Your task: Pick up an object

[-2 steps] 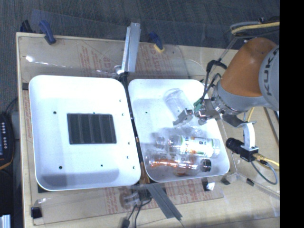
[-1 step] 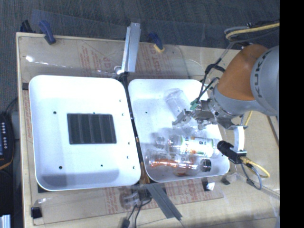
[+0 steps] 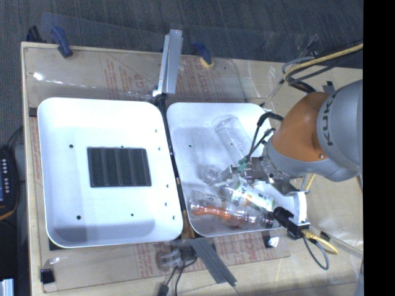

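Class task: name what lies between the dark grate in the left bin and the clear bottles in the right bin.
In the camera view, between the grate and the bottles lie bare white floor and the two bins' adjoining rims.

- The tabletop (image 3: 247,73) is a pale wooden board covered by a clear sheet printed with faint red lettering.
- Two shallow white bins sit on it side by side, their inner rims touching: the left bin (image 3: 62,165) and the right bin (image 3: 191,128).
- A grey metal bar (image 3: 168,63) lies on the far part of the board, ending where the bins meet.
- Two blue clamps grip the far edge: one (image 3: 62,42) near the left corner, one (image 3: 202,53) near the middle.
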